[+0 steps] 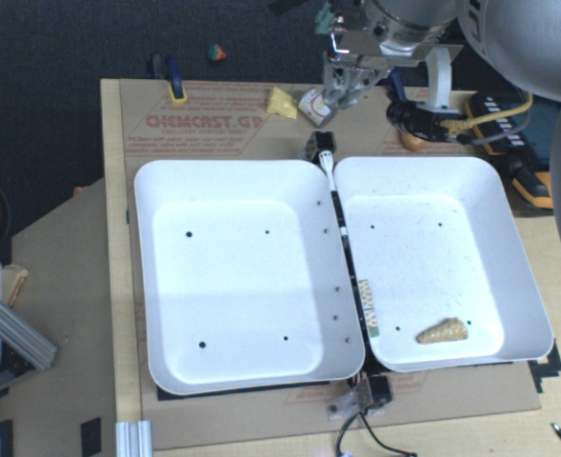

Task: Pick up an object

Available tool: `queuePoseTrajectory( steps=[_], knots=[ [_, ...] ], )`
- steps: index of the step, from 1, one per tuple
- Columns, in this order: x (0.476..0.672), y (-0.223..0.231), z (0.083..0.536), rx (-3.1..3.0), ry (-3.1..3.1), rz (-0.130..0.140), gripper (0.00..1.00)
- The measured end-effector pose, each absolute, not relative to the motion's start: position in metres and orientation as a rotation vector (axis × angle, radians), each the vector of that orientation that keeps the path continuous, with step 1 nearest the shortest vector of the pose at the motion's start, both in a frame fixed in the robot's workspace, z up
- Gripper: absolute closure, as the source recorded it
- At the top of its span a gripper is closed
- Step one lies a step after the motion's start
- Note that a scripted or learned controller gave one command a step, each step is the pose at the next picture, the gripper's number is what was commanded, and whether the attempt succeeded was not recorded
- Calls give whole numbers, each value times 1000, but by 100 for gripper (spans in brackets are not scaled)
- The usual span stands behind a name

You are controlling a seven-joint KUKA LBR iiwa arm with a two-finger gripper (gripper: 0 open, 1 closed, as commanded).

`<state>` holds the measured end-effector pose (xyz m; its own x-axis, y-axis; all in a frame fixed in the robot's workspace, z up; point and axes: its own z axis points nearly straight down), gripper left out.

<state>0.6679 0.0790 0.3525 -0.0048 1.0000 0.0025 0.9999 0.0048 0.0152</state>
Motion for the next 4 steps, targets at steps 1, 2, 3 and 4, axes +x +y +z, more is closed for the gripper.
queuePoseTrajectory(
  steps=[1,2,3,4],
  knots=[
    [664,173,270,2217,2238,-8,100],
    [667,116,328,2222,2212,8,100],
    [665,232,302,2211,2234,7,100],
    [667,163,374,2223,2211,11,100]
  ],
)
